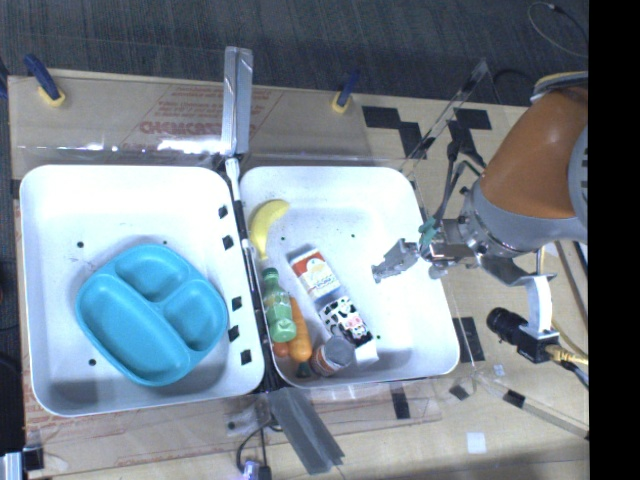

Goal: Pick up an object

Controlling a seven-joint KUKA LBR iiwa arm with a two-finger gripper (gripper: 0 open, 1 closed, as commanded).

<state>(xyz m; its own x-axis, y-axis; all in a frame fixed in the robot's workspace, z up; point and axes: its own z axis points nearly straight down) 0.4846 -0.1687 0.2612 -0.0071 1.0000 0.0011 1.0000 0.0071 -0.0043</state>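
Pincer (390, 263) hovers over right bin (425, 313), near its right wall; finger state cannot tell, nothing visibly held. Left of pincer: carton (328, 293), banana (264, 223), green bottle (274, 296), orange item (289, 330). Far left: blue divided tray (150, 313) in left bin (40, 268).

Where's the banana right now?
The banana lies in the right-hand bin, near its upper left corner against the divider between the bins. Just below it is a green bottle, and a milk carton lies to its lower right.
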